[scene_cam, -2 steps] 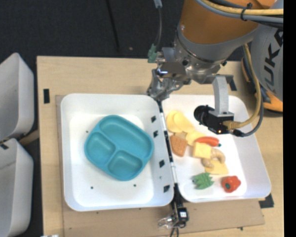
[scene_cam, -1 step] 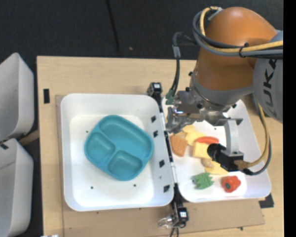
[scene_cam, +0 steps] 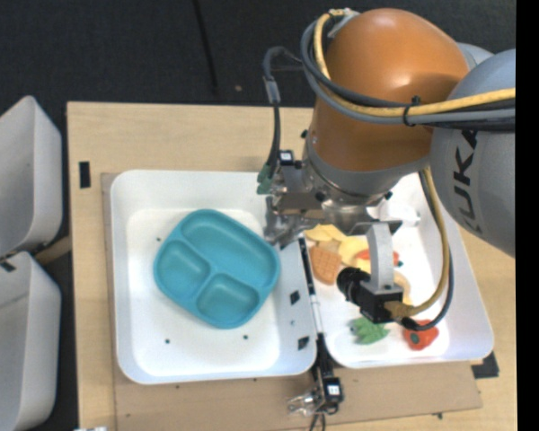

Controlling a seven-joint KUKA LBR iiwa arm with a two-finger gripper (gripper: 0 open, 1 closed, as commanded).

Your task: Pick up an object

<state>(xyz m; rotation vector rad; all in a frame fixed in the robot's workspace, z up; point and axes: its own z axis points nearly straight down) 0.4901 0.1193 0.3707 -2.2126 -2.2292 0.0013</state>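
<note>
The right bin (scene_cam: 468,323) holds several small toy pieces. Among them are a round orange-brown one (scene_cam: 324,262), a yellow one (scene_cam: 327,234), a green one (scene_cam: 370,330) and a red one (scene_cam: 421,335). My gripper (scene_cam: 343,241) hangs low over the left half of this bin, right above the yellow and orange-brown pieces. The wide orange band of the arm (scene_cam: 386,70) hides much of it. I see no piece lifted off the bin floor.
A blue divided plate (scene_cam: 217,268) lies tilted in the left bin (scene_cam: 135,353), close to the wall between the bins (scene_cam: 307,303). Cables loop around the wrist. White padded shapes (scene_cam: 13,178) stand left of the bench.
</note>
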